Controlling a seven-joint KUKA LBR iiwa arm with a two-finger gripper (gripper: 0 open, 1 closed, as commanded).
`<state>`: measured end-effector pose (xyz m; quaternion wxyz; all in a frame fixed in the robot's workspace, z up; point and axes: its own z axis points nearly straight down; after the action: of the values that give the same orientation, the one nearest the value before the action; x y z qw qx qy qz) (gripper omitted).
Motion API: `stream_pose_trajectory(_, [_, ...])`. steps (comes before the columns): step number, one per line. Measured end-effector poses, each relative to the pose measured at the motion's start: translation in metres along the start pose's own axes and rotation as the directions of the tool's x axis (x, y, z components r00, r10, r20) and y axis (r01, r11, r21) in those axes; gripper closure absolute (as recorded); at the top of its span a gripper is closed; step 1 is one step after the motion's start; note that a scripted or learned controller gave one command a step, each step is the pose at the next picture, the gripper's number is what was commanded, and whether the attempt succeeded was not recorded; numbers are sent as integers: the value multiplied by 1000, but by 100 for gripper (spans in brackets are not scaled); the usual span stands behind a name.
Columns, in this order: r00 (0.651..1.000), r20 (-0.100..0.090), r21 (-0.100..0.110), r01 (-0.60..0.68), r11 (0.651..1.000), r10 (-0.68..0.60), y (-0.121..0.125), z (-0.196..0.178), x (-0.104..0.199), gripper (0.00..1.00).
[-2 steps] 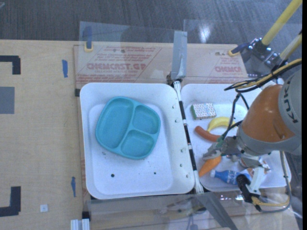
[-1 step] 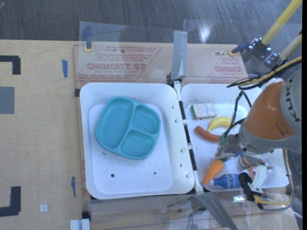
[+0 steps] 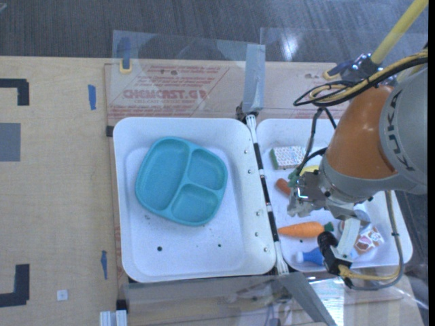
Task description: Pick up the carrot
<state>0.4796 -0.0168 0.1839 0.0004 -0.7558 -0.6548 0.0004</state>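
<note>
The carrot [image 3: 301, 230], orange with a pointed left end, lies flat in the right bin [image 3: 266, 182] near its front left. My gripper [image 3: 299, 201] hangs just above and behind it, below the orange wrist band, slightly left of the carrot's middle. Nothing shows held in it, and the carrot rests on the bin floor.
A small orange piece [image 3: 283, 185] and a green-edged speckled block [image 3: 287, 156] lie behind the gripper. A blue item [image 3: 312, 257] and a red-and-white packet [image 3: 371, 240] sit at the front right. The left bin [image 3: 177, 257] holds a teal divided plate [image 3: 181, 180].
</note>
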Motion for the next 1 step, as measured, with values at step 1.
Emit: stream_pose_trajectory(1, [1000, 0, 0, 0, 1000, 0, 0, 0, 0, 0])
